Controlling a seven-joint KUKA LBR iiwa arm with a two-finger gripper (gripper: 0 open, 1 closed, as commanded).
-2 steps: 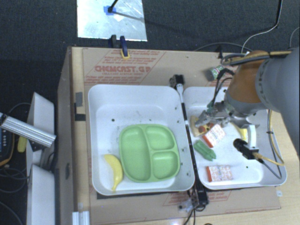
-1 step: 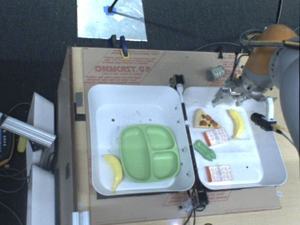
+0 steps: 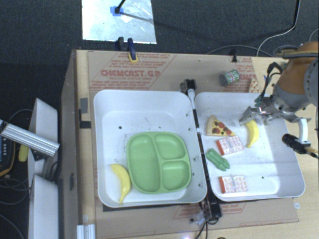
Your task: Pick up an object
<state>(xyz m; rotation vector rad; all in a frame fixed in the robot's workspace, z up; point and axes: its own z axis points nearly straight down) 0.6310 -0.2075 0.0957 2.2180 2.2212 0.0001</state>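
Observation:
My gripper (image 3: 258, 115) hovers over the far part of the right bin (image 3: 291, 176), its fingers spread open with nothing between them. A yellow banana (image 3: 253, 133) lies just below the fingertips. To the gripper's left sits a pizza slice (image 3: 218, 127). Nearer the front lie a red-and-white packet (image 3: 230, 145), a green pepper-like piece (image 3: 218, 160) and a second red-and-white packet (image 3: 233, 183).
The left bin (image 3: 114, 108) holds a green divided plate (image 3: 158, 162) with another banana (image 3: 121, 181) at its left. A small tin can (image 3: 230, 76) stands on the bench behind the right bin. A black divider (image 3: 197, 133) runs between the bins.

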